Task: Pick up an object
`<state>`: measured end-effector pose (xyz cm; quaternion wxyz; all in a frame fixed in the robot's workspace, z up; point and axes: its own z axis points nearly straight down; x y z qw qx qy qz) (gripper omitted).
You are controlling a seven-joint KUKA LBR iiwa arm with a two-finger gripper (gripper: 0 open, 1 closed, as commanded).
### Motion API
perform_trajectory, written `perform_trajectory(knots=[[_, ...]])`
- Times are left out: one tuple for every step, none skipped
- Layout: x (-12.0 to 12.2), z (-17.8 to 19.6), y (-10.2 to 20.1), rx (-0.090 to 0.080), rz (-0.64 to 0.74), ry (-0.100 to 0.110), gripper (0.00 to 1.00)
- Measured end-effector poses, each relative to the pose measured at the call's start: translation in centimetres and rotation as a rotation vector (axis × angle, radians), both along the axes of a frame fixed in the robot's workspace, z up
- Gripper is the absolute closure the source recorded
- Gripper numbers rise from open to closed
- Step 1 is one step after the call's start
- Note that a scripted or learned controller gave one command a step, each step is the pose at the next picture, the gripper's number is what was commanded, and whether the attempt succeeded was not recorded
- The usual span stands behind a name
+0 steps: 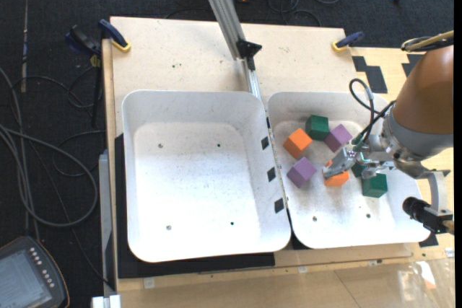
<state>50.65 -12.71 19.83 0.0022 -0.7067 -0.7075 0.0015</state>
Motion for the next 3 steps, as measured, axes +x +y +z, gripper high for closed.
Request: perform_trajectory(knots=[[0.1,0.2,0.0,-0.001,-0.001,-0.005,0.00],[-0.1,-6.1,0.6,0.001,-0.002,0.001,0.00],[-0.1,-10.5,0.6,-0.001,-0.002,-0.004,0.00]])
